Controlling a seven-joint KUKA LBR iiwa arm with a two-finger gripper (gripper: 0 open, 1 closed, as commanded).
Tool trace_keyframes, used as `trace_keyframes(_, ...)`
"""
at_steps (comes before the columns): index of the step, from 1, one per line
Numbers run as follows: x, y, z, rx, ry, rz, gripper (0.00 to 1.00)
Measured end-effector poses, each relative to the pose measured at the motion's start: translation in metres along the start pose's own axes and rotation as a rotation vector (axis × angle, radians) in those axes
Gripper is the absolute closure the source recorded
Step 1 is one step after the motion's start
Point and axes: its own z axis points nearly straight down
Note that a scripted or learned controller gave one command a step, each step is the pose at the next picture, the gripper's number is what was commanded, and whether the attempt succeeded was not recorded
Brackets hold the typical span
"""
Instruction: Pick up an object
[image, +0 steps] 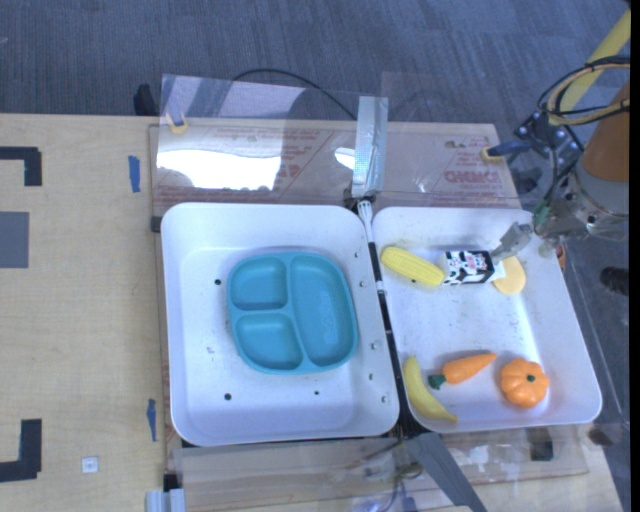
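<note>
Two white bins sit side by side on the tabletop (70, 330). The left bin (190, 240) has a blue tray (292, 310) with three parts in its middle, and white floor shows all around the tray.

The right bin (470, 320) has the toys. A corn cob (412, 266) lies near the back edge, close to the wall between the bins. A small black and white box (468, 266) lies just beside it, and a pale yellow round piece (510, 277) is on the box's other side. A banana (425, 390), a carrot (465, 368) and a little pumpkin (524, 382) lie along the front edge. The middle of this bin is bare white floor.

The tool (518, 238) is at the back right of this bin, just above the box and the round piece. I cannot tell if it is grasping or let go.
</note>
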Motion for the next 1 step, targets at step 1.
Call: trace_keyframes(1, 0.0027, 0.0263, 0.0324, -0.016, 0.005, -0.013, 0.00)
